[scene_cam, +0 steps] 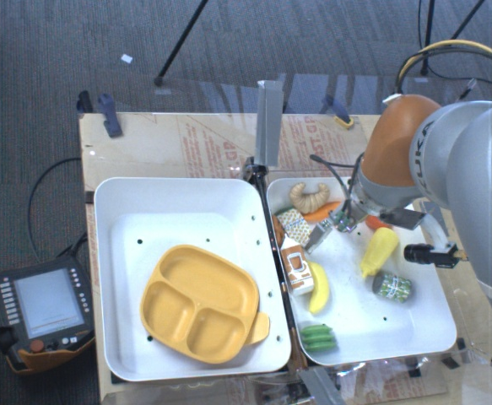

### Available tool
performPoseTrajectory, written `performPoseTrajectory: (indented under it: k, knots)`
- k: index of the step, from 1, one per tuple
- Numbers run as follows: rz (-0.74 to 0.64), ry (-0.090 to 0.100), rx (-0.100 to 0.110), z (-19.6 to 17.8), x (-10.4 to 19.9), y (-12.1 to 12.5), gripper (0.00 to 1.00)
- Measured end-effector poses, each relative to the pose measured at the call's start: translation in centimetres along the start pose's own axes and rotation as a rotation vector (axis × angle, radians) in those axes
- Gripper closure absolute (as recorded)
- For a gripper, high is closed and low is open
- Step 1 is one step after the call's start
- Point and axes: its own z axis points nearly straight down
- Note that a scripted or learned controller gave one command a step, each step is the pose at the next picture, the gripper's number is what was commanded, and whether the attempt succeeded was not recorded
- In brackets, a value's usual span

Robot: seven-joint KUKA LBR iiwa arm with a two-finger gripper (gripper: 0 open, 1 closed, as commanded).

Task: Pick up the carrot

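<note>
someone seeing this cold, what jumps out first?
The big grey arm with the orange band coming in from the right, its gripper down among the clutter in the right bin, right next to the carrot. Then the yellow divided tray lying by itself in the left bin. The right bin's heap comes next: a banana, a croissant and a small carton.

Two bins side by side on the desk (186, 146). In the left bin (119, 226), a divided plate (200, 302). In the right bin (423, 319): croissant (310, 196) far, carrot (321, 213) just near it, carton (296, 268) left, banana (317, 287) beside it, can (392, 288) right.
</note>
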Motion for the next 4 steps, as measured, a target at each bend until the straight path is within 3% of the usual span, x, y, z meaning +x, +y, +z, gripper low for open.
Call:
performPoseTrajectory:
  k: [1,2,3,4]
  knots:
    - [-0.007,0.000,0.001,-1.0,0.1,0.2,1.00]
    - [0.030,-0.004,-0.011,-10.5,8.2,7.3,1.00]
    - [0.184,0.001,0.002,-9.9,12.1,5.6,1.00]
    - [-0.082,0.000,0.001,-9.9,7.9,1.8,1.00]
